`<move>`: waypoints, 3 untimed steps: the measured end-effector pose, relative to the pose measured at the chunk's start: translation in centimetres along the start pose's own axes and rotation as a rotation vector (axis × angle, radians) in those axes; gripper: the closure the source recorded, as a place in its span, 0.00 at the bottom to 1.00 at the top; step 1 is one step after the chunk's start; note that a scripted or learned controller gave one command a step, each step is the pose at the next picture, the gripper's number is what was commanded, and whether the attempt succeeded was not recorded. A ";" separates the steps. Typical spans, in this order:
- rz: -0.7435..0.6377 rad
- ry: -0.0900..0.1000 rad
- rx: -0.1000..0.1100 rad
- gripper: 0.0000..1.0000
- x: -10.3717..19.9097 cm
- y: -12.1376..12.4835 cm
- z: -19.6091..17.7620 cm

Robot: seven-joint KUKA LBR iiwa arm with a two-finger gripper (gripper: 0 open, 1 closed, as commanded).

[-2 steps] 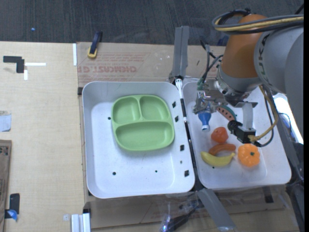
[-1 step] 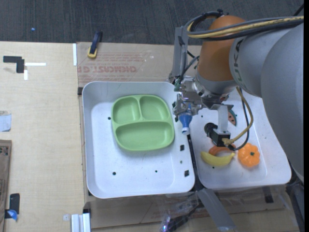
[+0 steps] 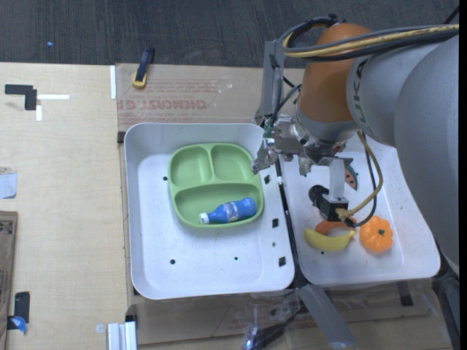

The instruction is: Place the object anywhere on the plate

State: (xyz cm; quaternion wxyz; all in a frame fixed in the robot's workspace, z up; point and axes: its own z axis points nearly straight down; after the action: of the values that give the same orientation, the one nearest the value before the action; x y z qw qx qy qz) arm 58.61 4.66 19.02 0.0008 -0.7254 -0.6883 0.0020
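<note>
A green three-compartment plate sits in the left bin. A blue bottle with a white cap lies on its side in the plate's large front compartment. My gripper hangs over the wall between the two bins, just right of the plate's right rim. It is apart from the bottle, and I see nothing in it.
In the right bin, near the front, lie a yellow banana, an orange pumpkin-like fruit and a small orange piece. A small red and green piece lies farther back. The arm covers much of this bin.
</note>
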 end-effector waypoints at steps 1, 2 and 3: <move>-0.181 -0.013 -0.015 0.00 2.1 -0.5 5.0; -0.360 -0.001 -0.004 0.00 1.9 5.3 -7.4; -0.368 -0.001 -0.004 0.00 8.6 3.0 -9.3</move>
State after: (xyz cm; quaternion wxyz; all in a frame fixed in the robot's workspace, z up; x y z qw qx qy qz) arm 62.14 13.09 28.26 -0.0004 -0.5872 -0.8095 0.0008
